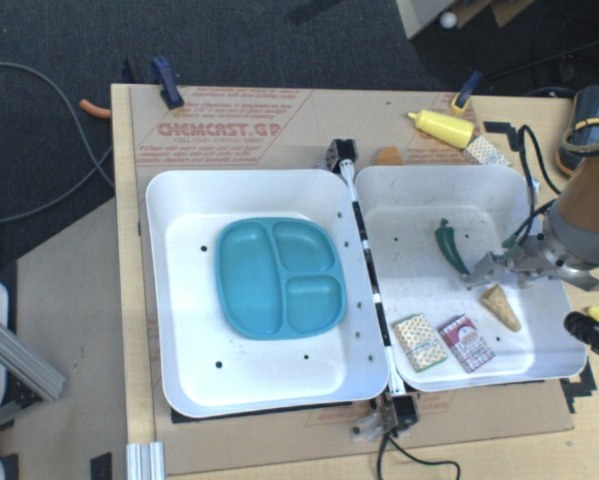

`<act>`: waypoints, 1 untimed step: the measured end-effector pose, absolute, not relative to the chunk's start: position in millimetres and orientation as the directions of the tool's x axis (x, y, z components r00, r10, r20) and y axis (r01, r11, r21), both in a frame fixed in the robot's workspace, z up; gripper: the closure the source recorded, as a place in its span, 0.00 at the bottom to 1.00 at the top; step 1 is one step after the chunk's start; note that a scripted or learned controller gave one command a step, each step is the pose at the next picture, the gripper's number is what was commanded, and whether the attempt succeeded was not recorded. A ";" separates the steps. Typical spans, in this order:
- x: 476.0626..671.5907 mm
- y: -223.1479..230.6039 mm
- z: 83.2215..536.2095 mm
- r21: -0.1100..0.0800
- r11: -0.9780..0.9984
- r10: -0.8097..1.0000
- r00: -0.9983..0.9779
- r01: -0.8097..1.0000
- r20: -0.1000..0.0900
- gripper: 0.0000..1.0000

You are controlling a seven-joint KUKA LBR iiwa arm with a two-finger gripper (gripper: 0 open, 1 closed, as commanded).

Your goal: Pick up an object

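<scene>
Left white bin (pixel 179 268) containing a teal three-compartment plastic plate (pixel 279 276). Right white bin (pixel 419 193) containing a green pepper-shaped toy (pixel 449 246), two small snack packets (pixel 444 340) and a tan wedge (pixel 501 306); gripper (pixel 494 268) above the wedge, finger state indiscernible.

Arm (pixel 584 213): grey, orange band, entering from the right. Gripper (pixel 486 268): low, pointing left; finger state unclear.
</scene>
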State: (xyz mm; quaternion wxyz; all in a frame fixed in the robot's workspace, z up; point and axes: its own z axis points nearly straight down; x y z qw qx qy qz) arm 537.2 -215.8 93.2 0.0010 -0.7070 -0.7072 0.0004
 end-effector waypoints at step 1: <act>496.5 -189.6 84.1 -0.002 -0.001 1.000 0.001 1.000 0.001 0.00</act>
